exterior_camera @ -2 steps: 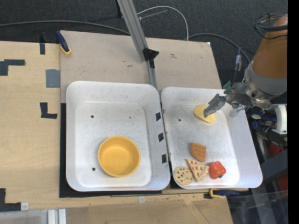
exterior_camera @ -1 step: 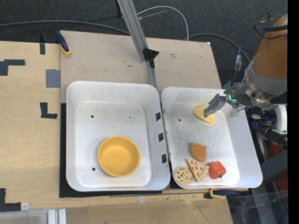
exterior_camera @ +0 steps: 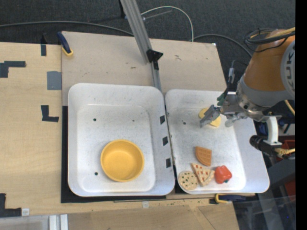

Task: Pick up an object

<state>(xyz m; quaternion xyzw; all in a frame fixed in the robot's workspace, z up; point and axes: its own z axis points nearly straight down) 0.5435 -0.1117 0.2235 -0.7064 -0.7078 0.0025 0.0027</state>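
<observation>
Cheese (exterior_camera: 214, 119), a small pale-yellow wedge, lies in the upper part of the right bin (exterior_camera: 249, 176), well apart from the waffle (exterior_camera: 203, 155), pizza (exterior_camera: 202, 174), cookie (exterior_camera: 187, 180) and tomato (exterior_camera: 222, 174) at that bin's lower edge. Gripper (exterior_camera: 210, 118) sits on the wedge; whether its fingers are open or closed cannot be told. Judged best practice: straddle the wedge squarely, close fully, then lift straight up. Yellow bowl (exterior_camera: 122, 160) rests in the left bin (exterior_camera: 81, 99), opposite the wedge.
</observation>
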